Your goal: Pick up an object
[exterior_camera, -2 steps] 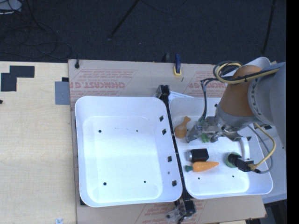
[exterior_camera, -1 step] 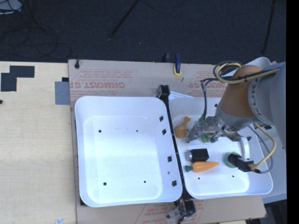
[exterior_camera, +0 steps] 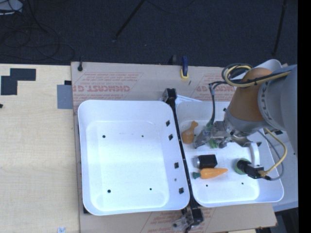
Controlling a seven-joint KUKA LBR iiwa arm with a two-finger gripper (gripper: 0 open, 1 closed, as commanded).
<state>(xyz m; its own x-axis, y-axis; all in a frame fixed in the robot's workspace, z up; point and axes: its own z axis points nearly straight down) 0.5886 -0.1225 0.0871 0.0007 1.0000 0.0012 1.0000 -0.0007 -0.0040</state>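
Lowest in frame, the carrot (exterior_camera: 213, 173) lies just below the black block (exterior_camera: 207, 160) in the right bin (exterior_camera: 272, 193), so I hover my jaws (exterior_camera: 210, 139) above them, their state impossible to tell, left bin (exterior_camera: 92, 130) bare.

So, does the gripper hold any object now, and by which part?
It cannot be told. The gripper hangs over the right white bin, near the tan toy, above the black block and orange carrot.

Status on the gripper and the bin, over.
Gripper low in right bin, beside tan piece. Nothing seen held. Carrot and black block just below it.
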